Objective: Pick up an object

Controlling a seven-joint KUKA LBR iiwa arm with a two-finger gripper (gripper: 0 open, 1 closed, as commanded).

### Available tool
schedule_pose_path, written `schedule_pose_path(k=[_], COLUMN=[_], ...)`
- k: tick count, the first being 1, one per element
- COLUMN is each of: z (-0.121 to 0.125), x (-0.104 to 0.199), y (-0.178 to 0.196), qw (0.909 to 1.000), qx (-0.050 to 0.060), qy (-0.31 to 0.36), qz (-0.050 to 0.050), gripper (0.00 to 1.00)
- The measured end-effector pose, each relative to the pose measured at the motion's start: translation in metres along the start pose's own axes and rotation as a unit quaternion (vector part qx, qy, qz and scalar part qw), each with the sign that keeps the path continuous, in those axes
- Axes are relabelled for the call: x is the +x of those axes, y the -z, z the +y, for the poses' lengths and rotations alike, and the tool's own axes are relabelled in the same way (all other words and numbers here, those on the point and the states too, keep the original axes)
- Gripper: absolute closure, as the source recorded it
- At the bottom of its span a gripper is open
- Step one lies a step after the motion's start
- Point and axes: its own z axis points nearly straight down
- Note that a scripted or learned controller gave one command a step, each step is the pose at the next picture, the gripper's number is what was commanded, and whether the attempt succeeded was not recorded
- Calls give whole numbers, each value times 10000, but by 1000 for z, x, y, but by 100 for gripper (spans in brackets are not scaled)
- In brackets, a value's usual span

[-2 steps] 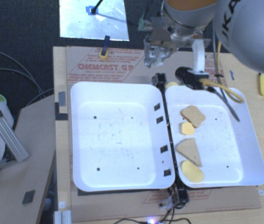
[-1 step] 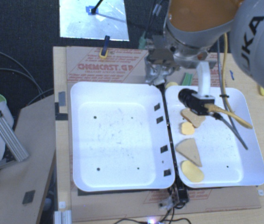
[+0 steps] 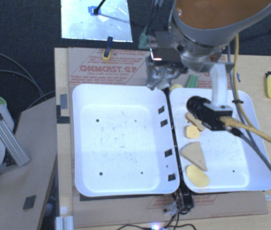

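**While the gripper is hanging over the far rim, the pieces are lying in the right bin**

Although no piece is sitting under the gripper (image 3: pixel 158 80), several are resting in the right bin (image 3: pixel 231 169), all along its left wall. The tan wedge (image 3: pixel 194 155) is lying flat toward the near left corner. Its long axis is slanting from the left wall toward the near edge, and its narrower end is pointing at the left wall. Just beside it, closer to the near edge, a yellow oval disc (image 3: pixel 197 177) is lying flat, almost touching the wedge. Farther along the left wall, about midway, a small yellow chunk (image 3: pixel 192 132) is sitting, and a tan strip (image 3: pixel 195 120) is lying just beyond it, partly hidden by the robot's hardware. A pale round piece (image 3: pixel 175 87) is sitting at the far left corner of the right bin.

The gripper is hovering over the far rim where the left bin (image 3: pixel 121 143) and the right bin are meeting, just beside the pale round piece. Whether it is open or closed cannot be told from this angle, and nothing is showing in its grasp. Both bins are resting on a cardboard sheet (image 3: pixel 107 68) with red lettering.
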Motion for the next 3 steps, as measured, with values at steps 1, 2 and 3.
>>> schedule_pose_path(k=[1,2,3], z=[-8,14,46], x=[44,41,43], y=[-195,-255,-27], qw=[9999,10000,10000], qx=[117,68,-47], qy=[-15,-55,-33], qz=[-61,-44,6], gripper=[100,100,100])
